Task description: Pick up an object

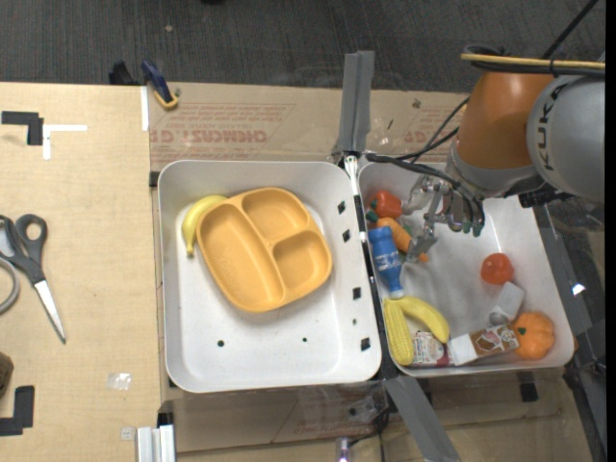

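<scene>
A yellow tray (262,248) lies in the left bin (183,345). Right of it, the blue bottle (385,256) lies along the right bin's near wall. The gripper (445,218), just right, hangs unclenched, holding nothing; better to centre squarely over the bottle before descending.

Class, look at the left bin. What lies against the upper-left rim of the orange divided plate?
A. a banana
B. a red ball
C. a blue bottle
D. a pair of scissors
A: a yellow banana curves along the upper-left rim of the orange divided plate in the left bin.
</scene>
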